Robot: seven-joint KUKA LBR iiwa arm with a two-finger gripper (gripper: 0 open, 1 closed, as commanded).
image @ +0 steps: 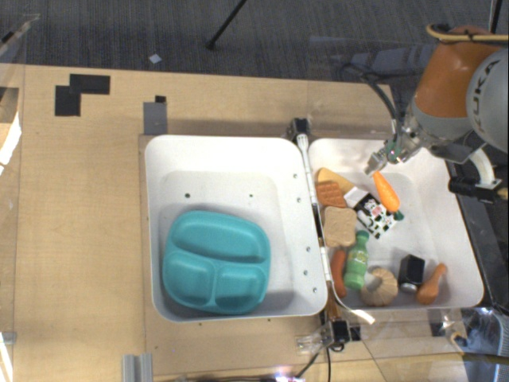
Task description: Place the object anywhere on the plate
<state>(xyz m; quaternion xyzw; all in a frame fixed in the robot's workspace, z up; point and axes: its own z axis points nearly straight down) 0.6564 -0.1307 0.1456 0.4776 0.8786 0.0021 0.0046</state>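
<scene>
A teal divided plate [215,261] lies in the left bin [223,153], toward its front. The right bin [457,237] holds several toy foods: an orange carrot [386,192], a bread slice [339,227], a green bottle [356,261], a tan round lump [382,286], a black block [411,270] and a black-and-white patterned piece [374,213]. My gripper [387,155] hangs over the back of the right bin, just behind the carrot. Nothing shows between its fingers.
An orange wedge [332,188] and a red piece [339,267] lie along the right bin's left wall. An orange-brown piece [432,283] sits at the front right. The ridge [312,213] between the bins runs front to back. Black markers [82,92] lie on the bench at far left.
</scene>
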